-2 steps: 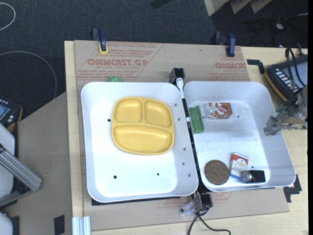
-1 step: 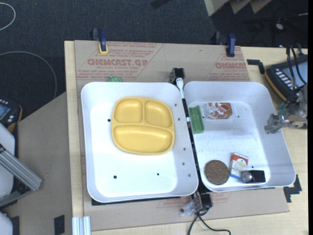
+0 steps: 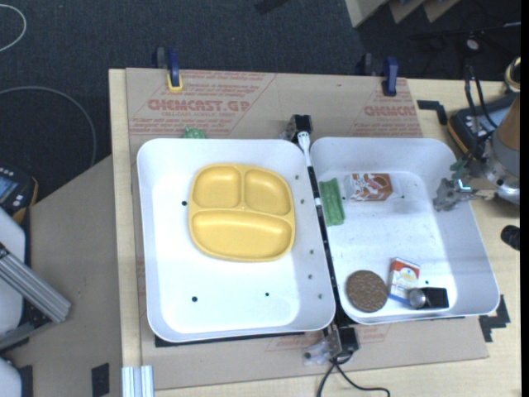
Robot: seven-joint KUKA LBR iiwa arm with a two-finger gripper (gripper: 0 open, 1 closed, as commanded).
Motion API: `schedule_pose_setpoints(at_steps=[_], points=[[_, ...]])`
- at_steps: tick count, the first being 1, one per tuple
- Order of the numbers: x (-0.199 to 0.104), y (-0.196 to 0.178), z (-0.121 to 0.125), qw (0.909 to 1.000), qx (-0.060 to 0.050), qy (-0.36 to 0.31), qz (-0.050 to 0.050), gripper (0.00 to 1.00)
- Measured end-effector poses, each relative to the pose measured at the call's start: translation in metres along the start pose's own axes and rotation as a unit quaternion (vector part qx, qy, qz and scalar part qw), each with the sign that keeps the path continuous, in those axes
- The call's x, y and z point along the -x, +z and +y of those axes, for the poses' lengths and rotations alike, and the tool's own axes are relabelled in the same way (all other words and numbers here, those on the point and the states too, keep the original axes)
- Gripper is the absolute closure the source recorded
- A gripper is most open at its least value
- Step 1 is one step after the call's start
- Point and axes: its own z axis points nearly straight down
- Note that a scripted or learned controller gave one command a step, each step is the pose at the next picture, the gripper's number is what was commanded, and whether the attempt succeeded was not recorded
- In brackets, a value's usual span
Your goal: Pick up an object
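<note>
The right bin [image 3: 463,246] holds a green bar [image 3: 332,202] by its left wall and a red and white packet [image 3: 369,187] near the back. A brown round disc [image 3: 366,290], a small red and white box [image 3: 403,276] and a dark object with a silver end [image 3: 427,298] lie at the front. The gripper [image 3: 453,190] hangs over the right bin's right side, apart from all of these. The arm [image 3: 506,147] reaches in from the right edge. Nothing shows in the gripper.
A yellow divided plate [image 3: 242,212] lies in the left bin [image 3: 165,246]. Both bins rest on a brown board [image 3: 132,122] held by blue clamps [image 3: 173,67] at the back. Cables and grey hardware stand to the right of the bench.
</note>
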Motion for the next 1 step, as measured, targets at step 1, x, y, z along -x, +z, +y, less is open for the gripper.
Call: schedule_pose_setpoints(at_steps=[1], points=[[0.0006, -0.0099, -0.026, 1.0, -0.002, 0.002, 0.002, 1.0]])
